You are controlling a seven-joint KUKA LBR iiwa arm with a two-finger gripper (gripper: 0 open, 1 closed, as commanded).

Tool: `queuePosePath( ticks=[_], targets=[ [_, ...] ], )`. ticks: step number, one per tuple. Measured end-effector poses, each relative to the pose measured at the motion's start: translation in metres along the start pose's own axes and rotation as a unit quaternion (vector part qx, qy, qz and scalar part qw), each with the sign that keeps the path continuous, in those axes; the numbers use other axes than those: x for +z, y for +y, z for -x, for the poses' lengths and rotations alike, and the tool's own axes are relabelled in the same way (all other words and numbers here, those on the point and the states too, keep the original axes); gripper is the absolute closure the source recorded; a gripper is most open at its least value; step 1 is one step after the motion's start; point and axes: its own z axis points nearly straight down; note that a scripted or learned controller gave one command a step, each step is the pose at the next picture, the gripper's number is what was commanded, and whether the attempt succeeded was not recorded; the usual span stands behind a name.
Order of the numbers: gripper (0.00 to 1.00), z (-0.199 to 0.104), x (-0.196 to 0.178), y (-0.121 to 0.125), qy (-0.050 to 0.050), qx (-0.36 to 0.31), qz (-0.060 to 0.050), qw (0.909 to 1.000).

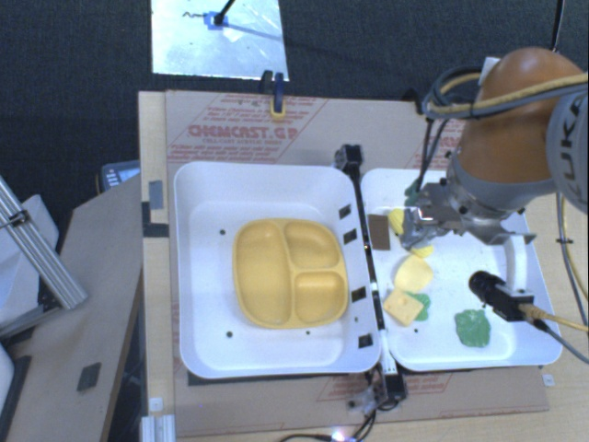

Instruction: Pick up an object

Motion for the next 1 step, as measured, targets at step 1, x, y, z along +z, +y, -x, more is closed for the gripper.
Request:
queuePosePath(
  ticks=[1],
  targets=[
    [1.0, -0.0813, -0.0325, 0.0053, 0.001, -0.008, 0.01, 0.9999]
  ],
)
